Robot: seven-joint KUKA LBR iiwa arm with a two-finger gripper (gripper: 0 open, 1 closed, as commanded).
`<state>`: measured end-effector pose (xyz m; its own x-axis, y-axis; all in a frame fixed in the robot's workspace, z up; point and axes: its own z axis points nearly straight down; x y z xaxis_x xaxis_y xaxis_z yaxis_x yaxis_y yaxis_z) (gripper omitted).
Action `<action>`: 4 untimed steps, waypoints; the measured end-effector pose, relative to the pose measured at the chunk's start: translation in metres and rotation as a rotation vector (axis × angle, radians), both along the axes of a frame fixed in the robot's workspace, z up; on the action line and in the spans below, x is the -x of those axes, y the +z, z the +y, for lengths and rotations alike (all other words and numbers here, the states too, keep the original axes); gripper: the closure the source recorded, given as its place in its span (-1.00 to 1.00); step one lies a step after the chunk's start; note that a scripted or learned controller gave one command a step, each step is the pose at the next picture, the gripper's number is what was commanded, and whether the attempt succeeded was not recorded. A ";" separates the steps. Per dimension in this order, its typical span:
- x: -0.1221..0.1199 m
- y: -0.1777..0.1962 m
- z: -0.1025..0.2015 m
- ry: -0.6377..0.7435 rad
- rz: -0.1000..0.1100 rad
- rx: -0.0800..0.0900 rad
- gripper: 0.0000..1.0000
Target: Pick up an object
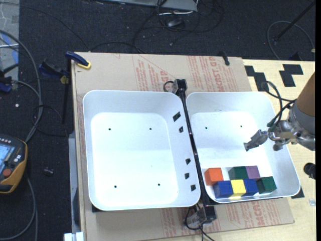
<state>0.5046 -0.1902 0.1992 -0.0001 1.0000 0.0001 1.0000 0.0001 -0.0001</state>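
Several small coloured blocks lie packed together at the front of the right bin (220,104): an orange block (214,174), a dark green block (237,173) and a purple block (252,171) in the back row. In front of them sit a blue block (223,188), a yellow block (237,187), another blue block (250,186) and a green block (266,184). My gripper (265,143) hangs over the right side of this bin, above and behind the blocks. It is open with nothing between its fingers.
The left bin (95,104) stands beside the right one, with a black divider strip (188,134) between them. Both rest on a cardboard sheet (130,69). Cables and a yellow device (10,162) lie on the dark floor at left.
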 end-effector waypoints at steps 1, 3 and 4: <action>-0.034 -0.093 0.008 0.001 0.006 -0.002 -1.00; -0.003 -0.111 0.029 0.000 0.000 0.000 -1.00; 0.009 -0.111 0.015 -0.001 -0.001 0.000 -1.00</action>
